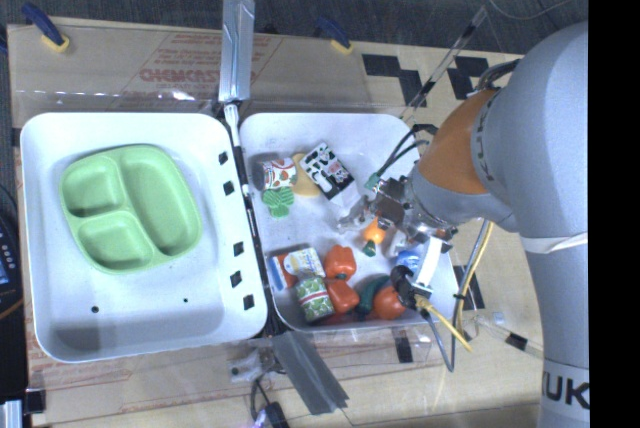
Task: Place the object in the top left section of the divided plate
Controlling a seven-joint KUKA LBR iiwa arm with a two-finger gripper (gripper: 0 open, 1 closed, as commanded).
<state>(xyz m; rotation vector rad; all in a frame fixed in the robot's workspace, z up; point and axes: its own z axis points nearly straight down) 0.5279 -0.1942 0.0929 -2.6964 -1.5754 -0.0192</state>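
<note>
Green divided plate (128,206) lies in the left bin (60,316). Gripper (378,216), right of the plate, hovers over toys crowding the right bin (300,128), apparently above a small orange piece (372,236); jaw state cannot be told. Risk: neighbours could foul the grasp.

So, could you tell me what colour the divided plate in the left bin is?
Light green; the divided plate shows plainly in the camera view.

Grey arm (540,146) reaching in from the right, orange band (455,151) above the wrist. Wrist angled down-left. Gripper (378,221) low over right bin's middle; cables looping off wrist.
</note>
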